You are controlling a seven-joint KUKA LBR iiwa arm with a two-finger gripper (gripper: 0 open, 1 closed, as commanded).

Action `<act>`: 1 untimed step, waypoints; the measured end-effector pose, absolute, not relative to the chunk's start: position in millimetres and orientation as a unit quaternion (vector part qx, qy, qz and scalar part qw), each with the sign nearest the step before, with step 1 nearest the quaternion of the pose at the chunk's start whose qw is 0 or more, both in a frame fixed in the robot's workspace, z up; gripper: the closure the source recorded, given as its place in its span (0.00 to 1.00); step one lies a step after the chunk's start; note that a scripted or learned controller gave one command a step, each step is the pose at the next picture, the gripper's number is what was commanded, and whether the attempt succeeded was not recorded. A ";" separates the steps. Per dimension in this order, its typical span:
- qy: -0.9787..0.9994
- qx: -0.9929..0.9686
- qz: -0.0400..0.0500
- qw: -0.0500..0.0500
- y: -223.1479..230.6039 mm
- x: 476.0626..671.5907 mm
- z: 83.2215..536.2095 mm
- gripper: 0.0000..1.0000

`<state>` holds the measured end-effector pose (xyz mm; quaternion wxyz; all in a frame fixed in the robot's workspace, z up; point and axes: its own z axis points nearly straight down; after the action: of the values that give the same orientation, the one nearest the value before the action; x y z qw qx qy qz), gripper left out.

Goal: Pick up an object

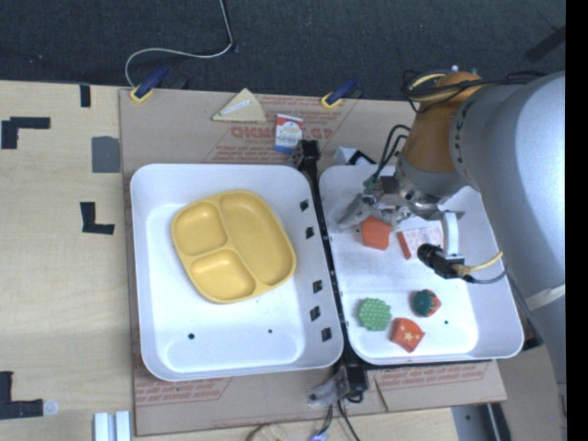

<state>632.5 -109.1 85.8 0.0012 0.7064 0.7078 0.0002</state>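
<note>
Orange block point(374, 234) was seen lying in the right bin point(459, 338) toward its 11 o'clock corner, directly under the gripper point(381, 211), whose grasp state could not be told, with a green ball point(374, 313) at the block's 6 o'clock.

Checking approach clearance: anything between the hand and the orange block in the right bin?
Nothing visible does. The hand sits low in the right bin, right beside the orange block. The green ball, the red and green toy and the red piece lie apart, nearer the front edge.
</note>
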 end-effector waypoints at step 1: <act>0.708 0.706 0.001 0.002 -109.3 632.9 96.3 1.00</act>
<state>632.9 -109.3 96.3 0.0019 0.7063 0.7079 0.0006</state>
